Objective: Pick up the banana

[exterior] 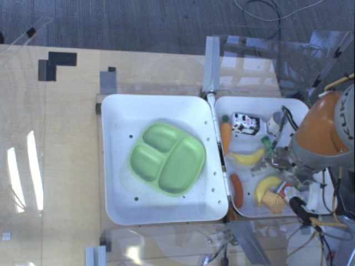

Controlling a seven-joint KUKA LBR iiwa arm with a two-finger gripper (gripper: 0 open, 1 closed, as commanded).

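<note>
Banana (247, 157) in right bin (252, 103), long axis near horizontal, ends curling up. Green divided plate (167, 158) in left bin (113, 165). Gripper (275, 160) just right of banana; finger state unclear.

Claw (273, 160) hangs between two bananas (248, 157) in right bin (250, 101).

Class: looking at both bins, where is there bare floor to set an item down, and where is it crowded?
Free: the left bin floor all round the green divided plate, widest along its left wall. Crowded: the right bin, with carrot, two bananas, sausage and the arm.
</note>
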